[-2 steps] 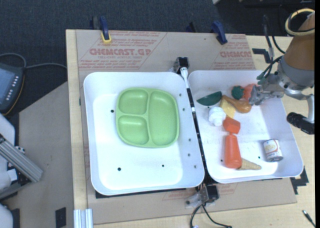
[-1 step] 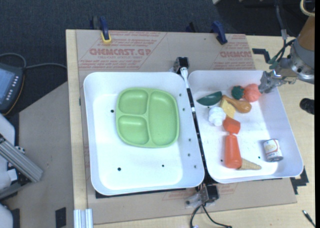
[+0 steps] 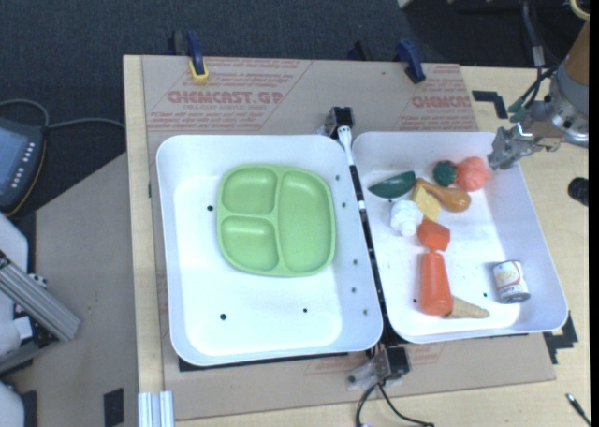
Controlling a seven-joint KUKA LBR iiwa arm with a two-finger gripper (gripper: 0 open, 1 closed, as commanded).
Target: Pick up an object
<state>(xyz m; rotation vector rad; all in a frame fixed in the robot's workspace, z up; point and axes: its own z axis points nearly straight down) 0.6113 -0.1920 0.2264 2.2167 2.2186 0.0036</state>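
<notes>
The right bin (image 3: 538,228) holds several toy foods. Near its far edge lie a dark green pepper (image 3: 391,184), a small green piece (image 3: 444,172), a pinkish-red ball (image 3: 474,173) and a yellow-brown piece (image 3: 440,198). Below them sit a white lump (image 3: 405,217), an orange block (image 3: 432,235), a tall orange-red piece (image 3: 434,283), a tan cone (image 3: 465,309) and a small can (image 3: 508,281). My gripper (image 3: 505,150) hangs over the bin's far right corner, just right of the pinkish-red ball, and I see nothing held in it.
The left bin (image 3: 187,275) carries a light green divided plate (image 3: 277,219). Two clamps (image 3: 408,60) grip the bench's far edge. A black fitting (image 3: 341,122) sits between the bins at the back. Cables trail off the bench's near edge.
</notes>
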